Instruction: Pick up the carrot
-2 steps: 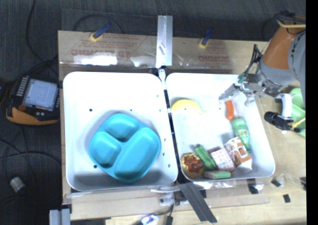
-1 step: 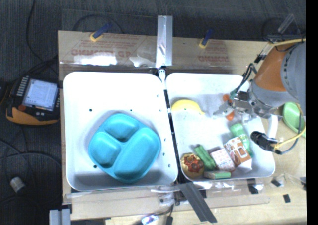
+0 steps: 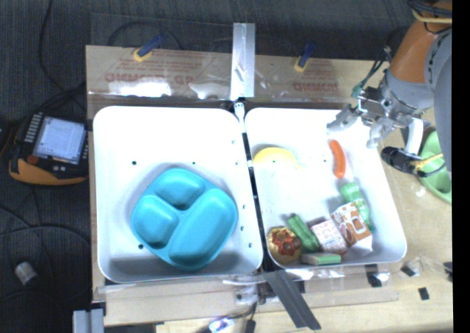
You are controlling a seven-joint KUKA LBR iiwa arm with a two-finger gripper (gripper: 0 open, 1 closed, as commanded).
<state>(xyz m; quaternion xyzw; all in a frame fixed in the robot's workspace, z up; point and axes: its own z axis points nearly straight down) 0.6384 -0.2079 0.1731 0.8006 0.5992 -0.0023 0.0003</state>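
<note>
Here we see the carrot (image 3: 337, 158), a small orange stick, lying in the right bin (image 3: 316, 122) with its long axis running nearly top to bottom. We find the gripper (image 3: 363, 120) just above-right, its jaws spread, grasping nothing

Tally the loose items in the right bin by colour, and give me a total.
Orange: 1, the carrot
Yellow: 1, a rounded piece
Green: 3
Red-and-white printed packs: 2
Brown-red round item: 1
Total: 8
</note>
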